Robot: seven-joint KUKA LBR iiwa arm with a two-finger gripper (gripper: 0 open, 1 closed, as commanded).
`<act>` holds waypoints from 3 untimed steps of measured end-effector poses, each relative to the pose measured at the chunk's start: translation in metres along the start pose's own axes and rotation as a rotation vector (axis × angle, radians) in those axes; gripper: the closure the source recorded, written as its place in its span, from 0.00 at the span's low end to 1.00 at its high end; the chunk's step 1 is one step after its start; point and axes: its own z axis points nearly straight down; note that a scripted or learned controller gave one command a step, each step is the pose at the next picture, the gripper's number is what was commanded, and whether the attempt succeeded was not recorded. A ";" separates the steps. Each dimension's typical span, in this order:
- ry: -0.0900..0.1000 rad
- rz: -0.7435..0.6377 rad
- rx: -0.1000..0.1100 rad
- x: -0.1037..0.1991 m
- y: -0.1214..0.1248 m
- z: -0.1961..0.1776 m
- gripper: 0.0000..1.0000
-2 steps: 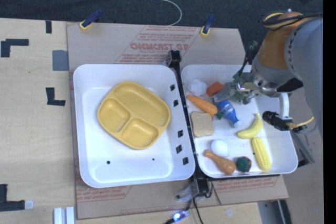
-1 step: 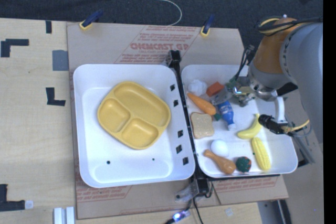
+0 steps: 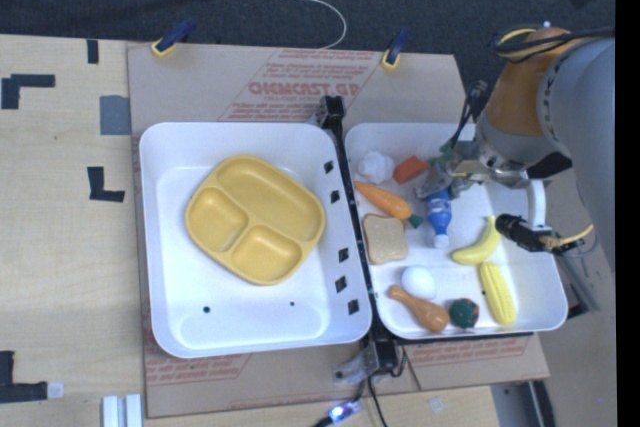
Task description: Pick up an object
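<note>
The right bin (image 3: pixel 545 315) holds play food: a carrot (image 3: pixel 382 199), a slice of bread (image 3: pixel 384 239), a white egg (image 3: pixel 418 281), a chicken drumstick (image 3: pixel 419 308), a broccoli piece (image 3: pixel 463 312), a corn cob (image 3: pixel 498 293), a banana (image 3: pixel 477 246), a small blue bottle (image 3: pixel 438 219), an orange piece (image 3: pixel 409 169) and a white lump (image 3: pixel 375 164). My gripper (image 3: pixel 446 177) hangs low over the bin's back middle, just above the blue bottle and right of the orange piece. The wrist hides its fingertips.
The left bin (image 3: pixel 165 245) carries a yellow divided plate (image 3: pixel 255 217). Both bins rest on a cardboard sheet (image 3: pixel 290 85) clipped to the bench. A black divider (image 3: pixel 345 205) runs between the bins. A cable (image 3: pixel 300 0) lies behind them.
</note>
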 end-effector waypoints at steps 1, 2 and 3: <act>0.003 0.002 -0.002 0.004 -0.003 -0.043 1.00; 0.002 0.001 -0.003 0.006 0.001 -0.086 1.00; 0.002 0.002 -0.004 0.006 0.002 -0.133 1.00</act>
